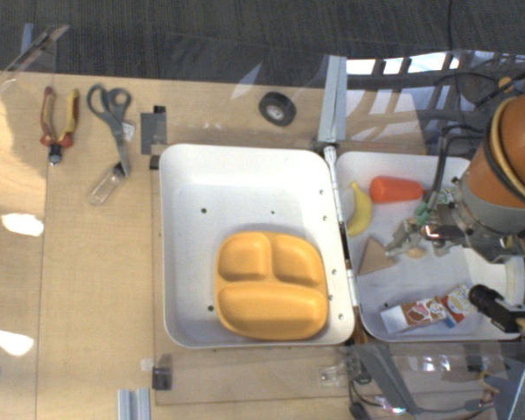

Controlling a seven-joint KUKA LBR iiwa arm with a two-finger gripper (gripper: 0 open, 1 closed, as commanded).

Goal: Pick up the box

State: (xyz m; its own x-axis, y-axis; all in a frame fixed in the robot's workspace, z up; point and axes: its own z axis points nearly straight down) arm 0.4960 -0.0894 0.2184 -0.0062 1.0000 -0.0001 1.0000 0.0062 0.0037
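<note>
At the near wall of the right bin point(404, 278) I see the box point(424, 311) lying flat, apart from the gripper point(411, 234). The gripper hangs farther in, beside a brown card point(374, 257); open or closed, I cannot tell. Beyond lie a banana point(360, 210) and an orange cylinder point(395, 189).

Yellow divided plate point(271, 283), yellow banana point(360, 213), orange toy point(395, 189), red-and-white box point(424, 311).
</note>
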